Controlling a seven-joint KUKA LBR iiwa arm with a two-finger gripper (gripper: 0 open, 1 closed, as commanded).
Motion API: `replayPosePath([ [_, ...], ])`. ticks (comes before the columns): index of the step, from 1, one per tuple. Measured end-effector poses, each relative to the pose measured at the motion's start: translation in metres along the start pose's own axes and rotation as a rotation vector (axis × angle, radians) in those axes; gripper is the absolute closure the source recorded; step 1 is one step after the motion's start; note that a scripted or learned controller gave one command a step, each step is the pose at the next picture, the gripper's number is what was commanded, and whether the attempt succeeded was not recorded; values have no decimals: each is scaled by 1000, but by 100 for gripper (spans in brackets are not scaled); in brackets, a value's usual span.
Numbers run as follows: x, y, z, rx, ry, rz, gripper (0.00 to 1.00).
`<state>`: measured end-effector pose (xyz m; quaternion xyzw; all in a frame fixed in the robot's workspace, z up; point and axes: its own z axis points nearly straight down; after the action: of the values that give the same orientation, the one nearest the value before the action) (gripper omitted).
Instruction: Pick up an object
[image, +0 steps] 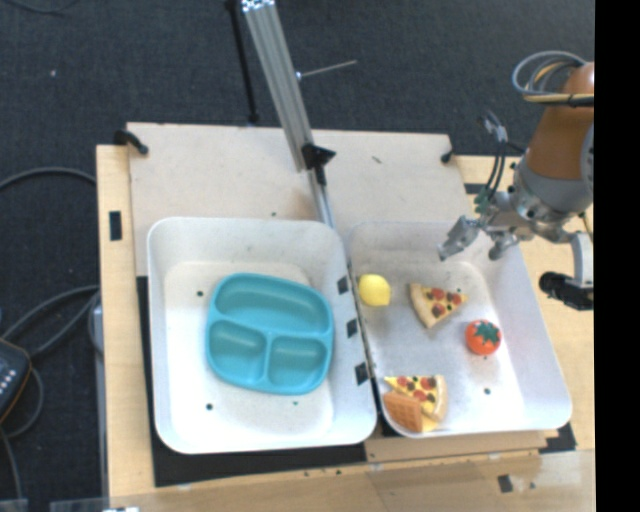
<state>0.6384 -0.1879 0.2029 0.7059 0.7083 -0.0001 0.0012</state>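
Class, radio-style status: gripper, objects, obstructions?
Gripper open, above right bin's back edge, holding nothing. Nearest: pizza slice, tomato. Nothing between them.

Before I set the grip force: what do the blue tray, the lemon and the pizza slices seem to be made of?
The blue tray looks like moulded plastic: uniform colour, rounded compartments, soft sheen. The lemon seems smooth hard plastic, evenly yellow with a faint highlight. The two pizza slices look like toy plastic or rubber, with flat painted toppings; which one is unclear.

We count two white bins, one blue divided plate, two pizza slices, one lemon, one tomato.
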Motion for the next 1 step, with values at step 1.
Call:
replayPosePath([
  [1,0,0,0,0,-1,-1,0],
])
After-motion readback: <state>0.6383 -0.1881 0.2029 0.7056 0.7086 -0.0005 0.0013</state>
